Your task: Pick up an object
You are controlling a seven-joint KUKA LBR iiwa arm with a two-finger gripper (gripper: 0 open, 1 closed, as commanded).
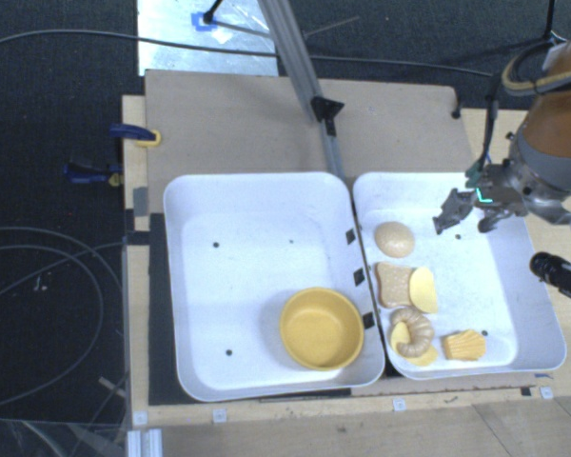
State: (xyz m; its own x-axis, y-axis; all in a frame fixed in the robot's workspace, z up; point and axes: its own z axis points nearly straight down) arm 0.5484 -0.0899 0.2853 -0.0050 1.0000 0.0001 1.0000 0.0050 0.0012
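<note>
2 white bins sit on the worktop (266, 103). Right bin (523, 293) holds a round bun (394, 239), toast (392, 284) and croissant (414, 334); end effector (471, 214) hovers above, fingers spread, holding nothing. No writing is legible.

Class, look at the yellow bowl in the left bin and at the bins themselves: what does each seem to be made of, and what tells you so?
The yellow bowl looks like moulded plastic: even colour, smooth matte surface, thick rounded rim. The left bin and right bin also look like plastic, though painted metal is possible: uniform white, rounded corners, slightly speckled finish.
</note>
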